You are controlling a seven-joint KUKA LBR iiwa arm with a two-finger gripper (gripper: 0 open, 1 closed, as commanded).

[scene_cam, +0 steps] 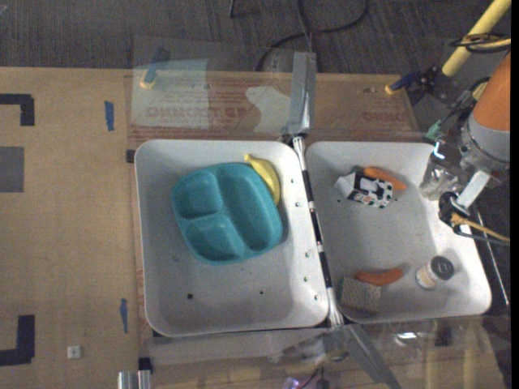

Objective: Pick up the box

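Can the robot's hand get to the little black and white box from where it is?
Probably yes. The hand sits at the right bin's right edge, and the box lies uncovered in that bin, with only an orange piece touching its back.

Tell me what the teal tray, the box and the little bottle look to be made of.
Teal tray: likely moulded plastic, smooth, with three compartments. Box: probably printed cardboard, black-and-white, creased. Little bottle: apparently plastic, pale body, dark cap; too small to be sure.
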